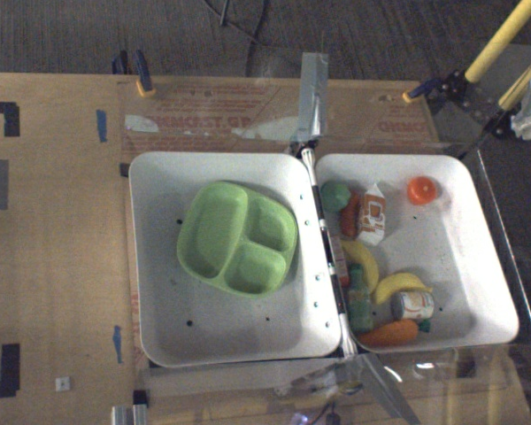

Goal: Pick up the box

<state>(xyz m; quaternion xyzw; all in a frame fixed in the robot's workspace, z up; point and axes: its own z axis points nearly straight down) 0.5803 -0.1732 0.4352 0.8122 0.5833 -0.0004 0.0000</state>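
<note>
The box is a small white and orange carton lying in the right bin, near its upper left part. It rests beside a green round item and a reddish-brown item on its left.
The left bin holds a green divided plate. In the right bin lie an orange round fruit, two bananas, a can, a carrot and small green pieces. A yellow pole stands at the upper right.
</note>
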